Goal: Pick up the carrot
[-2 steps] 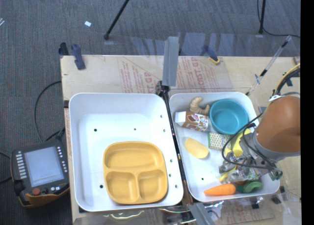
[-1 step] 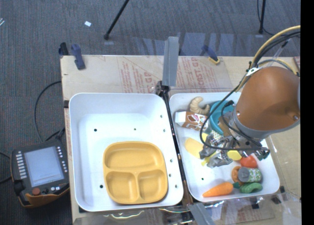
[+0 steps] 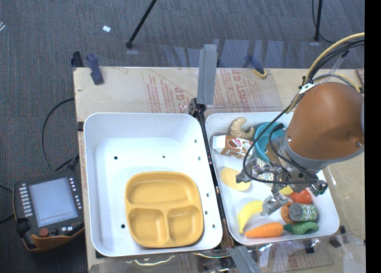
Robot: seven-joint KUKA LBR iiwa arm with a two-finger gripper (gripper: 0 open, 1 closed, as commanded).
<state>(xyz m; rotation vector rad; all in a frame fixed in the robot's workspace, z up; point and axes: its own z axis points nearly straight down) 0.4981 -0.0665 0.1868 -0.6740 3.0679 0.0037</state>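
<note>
A handheld control unit (image 3: 50, 206) sits on the floor left of the desk (image 3: 143, 87), partly cut off by the desk edge. On the desk, the left bin (image 3: 101, 147) holds one yellow plate (image 3: 165, 208) with three compartments, lying toward the bin's near side.

The right bin (image 3: 330, 230) is crowded, and the arm (image 3: 324, 126) covers much of its middle and far right, hiding whatever lies under it. Past the arm, at the bin's far side, are a tan croissant-like piece (image 3: 239, 126) and a small printed packet (image 3: 237, 146). Below them lies a pale yellow slice (image 3: 233, 179), then a banana (image 3: 250, 213). The carrot (image 3: 265, 230) lies flat along the near wall, just right of the banana. Beside it sit a small patterned can (image 3: 302, 212), a green item (image 3: 302, 228) and a red piece (image 3: 302, 197).

The fingers (image 3: 275, 201) hang just above the carrot, between banana and can; their opening cannot be made out, and nothing is visibly held.
</note>
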